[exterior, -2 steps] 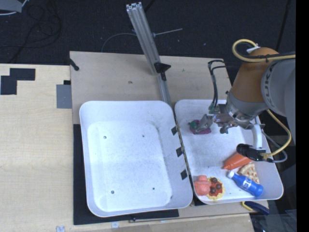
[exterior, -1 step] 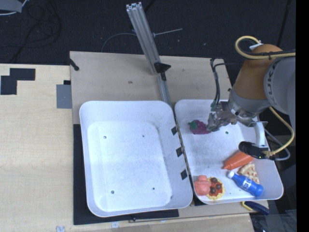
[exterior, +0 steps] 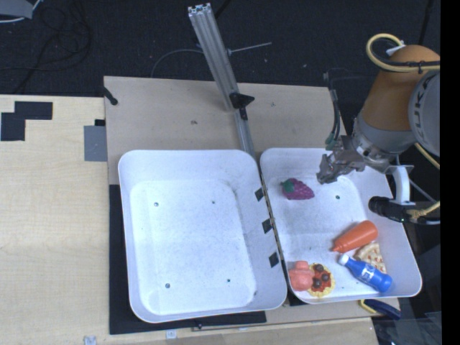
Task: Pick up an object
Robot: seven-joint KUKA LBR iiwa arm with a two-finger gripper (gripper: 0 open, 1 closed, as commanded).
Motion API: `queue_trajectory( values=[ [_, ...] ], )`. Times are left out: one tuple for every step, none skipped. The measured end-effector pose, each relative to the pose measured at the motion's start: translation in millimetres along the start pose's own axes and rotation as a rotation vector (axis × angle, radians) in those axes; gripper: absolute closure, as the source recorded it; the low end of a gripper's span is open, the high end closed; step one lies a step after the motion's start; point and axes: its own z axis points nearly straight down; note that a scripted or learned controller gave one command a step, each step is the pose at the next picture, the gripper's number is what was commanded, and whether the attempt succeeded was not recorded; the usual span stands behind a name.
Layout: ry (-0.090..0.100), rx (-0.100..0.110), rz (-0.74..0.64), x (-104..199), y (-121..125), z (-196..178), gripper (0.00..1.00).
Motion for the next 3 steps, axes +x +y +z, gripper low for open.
queue_trajectory(
  values=[
    [0.000, 0.000, 0.000, -1, 1, -52, 1.00],
    [0.002, 0.004, -0.004, 52, -6, -46, 1.00],
    [0.002, 0.003, -0.004, 105, -5, -54, 1.00]
  ],
)
